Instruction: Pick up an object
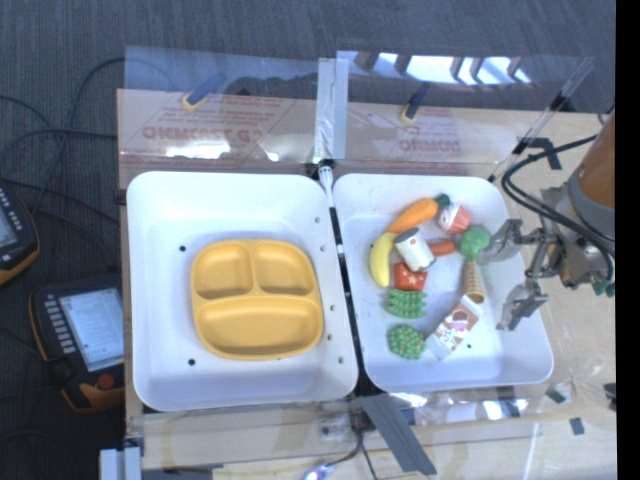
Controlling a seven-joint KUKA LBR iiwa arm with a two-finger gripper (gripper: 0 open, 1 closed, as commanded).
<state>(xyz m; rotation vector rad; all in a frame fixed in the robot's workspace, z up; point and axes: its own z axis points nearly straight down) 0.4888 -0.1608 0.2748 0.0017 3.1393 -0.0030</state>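
So, I see the two-finger gripper [515,276] sitting at the right edge of the right-hand shallow white bin [500,363], its two grey fingers spread wide apart, one up near the bin's wall, the other lower, nothing between them. I read this as a ready posture: jaws spread so they can straddle whatever I send them onto. The candidates are heaped in this bin, which is why the arm is over here and not over the left-hand white bin [160,298], where a yellow plastic three-compartment plate [258,298] lies flat by itself. In the heap: an orange plastic carrot [417,214] at the top, a yellow toy banana [380,259] on the left, a white cylindrical can [413,249] lying against a small red block [409,277], two green knobbly pieces [404,304] [405,341] below, a tan ridged cone with a green round top [472,268], and a small white carton with red print [452,331] lying tilted. The cone and carton lie nearest the fingers, so I judge them the easiest targets; the crowding in the middle risks a pinch on two items at once. Nothing is lifted yet.
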